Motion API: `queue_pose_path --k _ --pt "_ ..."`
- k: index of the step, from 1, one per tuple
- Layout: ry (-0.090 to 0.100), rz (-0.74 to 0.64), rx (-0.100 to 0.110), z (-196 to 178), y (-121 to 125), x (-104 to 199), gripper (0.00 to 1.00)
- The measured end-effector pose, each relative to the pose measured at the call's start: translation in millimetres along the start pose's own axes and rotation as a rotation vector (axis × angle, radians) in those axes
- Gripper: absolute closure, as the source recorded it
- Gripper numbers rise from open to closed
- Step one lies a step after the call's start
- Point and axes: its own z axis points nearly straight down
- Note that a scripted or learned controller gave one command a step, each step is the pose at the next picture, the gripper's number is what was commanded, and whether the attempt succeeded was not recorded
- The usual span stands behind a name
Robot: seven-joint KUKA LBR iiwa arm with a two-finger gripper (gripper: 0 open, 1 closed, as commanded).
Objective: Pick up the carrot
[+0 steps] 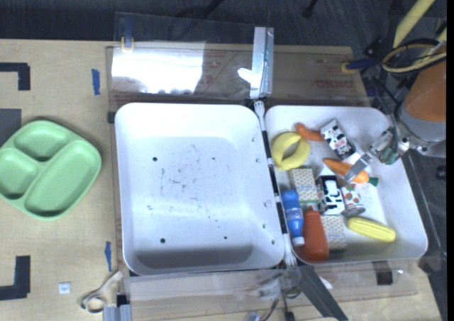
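The carrot (339,166) lies in the right bin (415,206), orange with a green end pointing right, near the bin's middle. My gripper (362,165) reaches in from the right edge and sits low over the carrot's right half, its tips right at the carrot. The grey wrist and orange band (429,100) stand above the bin's right rim. Part of the carrot is hidden under the gripper.
Around the carrot lie a yellow curved toy (289,149), a small orange piece (307,130), a black-and-white cow toy (338,139), patterned boxes (306,185), a blue bottle (291,206), a red bottle (316,234) and yellow corn (370,229). The left bin (191,178) adjoins; a green divided plate (46,167) sits far left.
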Motion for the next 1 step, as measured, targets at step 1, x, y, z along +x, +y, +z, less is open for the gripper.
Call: queue_pose_path --k 1 --pt "-0.004 -0.260 -0.001 14.1 34.1 27.4 0.00"
